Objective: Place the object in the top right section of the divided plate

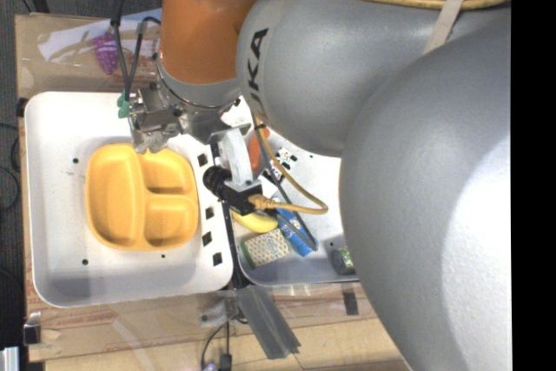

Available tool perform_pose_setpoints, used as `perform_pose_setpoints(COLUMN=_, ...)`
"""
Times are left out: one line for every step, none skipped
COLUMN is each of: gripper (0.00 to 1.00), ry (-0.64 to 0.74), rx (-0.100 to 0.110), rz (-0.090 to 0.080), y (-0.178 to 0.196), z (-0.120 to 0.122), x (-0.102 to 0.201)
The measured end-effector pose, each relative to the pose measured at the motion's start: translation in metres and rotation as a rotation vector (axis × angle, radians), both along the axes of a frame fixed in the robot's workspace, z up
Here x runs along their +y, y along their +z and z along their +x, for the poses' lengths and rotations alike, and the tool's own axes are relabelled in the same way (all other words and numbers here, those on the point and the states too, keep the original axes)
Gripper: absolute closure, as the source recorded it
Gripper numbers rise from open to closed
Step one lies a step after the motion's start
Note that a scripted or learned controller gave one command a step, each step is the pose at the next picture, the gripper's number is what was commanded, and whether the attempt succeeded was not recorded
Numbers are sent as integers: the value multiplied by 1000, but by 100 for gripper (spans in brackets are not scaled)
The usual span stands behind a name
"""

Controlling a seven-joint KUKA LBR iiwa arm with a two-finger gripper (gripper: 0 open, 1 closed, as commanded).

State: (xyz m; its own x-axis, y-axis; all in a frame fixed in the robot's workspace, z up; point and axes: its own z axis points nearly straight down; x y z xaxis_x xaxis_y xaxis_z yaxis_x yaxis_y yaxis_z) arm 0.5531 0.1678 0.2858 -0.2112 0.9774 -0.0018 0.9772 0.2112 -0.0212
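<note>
We find the pincer [155, 135] low over the upper edge of the yellow divided plate [141, 195], right above its top right section [167, 174]. Whether it is apart or together we cannot tell, since the wrist hides it, and we see no object in it.

Just below it all three hollows of the plate look bare, so we judge the placing step not yet done. The plate lies in the left bin [52, 274].

Off to its right, in the right bin [295, 278], lie a yellow banana-like piece [254, 220], a blue item [298, 235] and a speckled green pad [266, 248]. Which one is the task's object we cannot tell.

If something is held, the next move calls for a short drop and a release inside that section's walls.
</note>
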Motion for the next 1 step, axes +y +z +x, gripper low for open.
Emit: perform_pose_setpoints(gripper=0, ry=1, rx=0, rz=0, y=0, z=0, x=0)
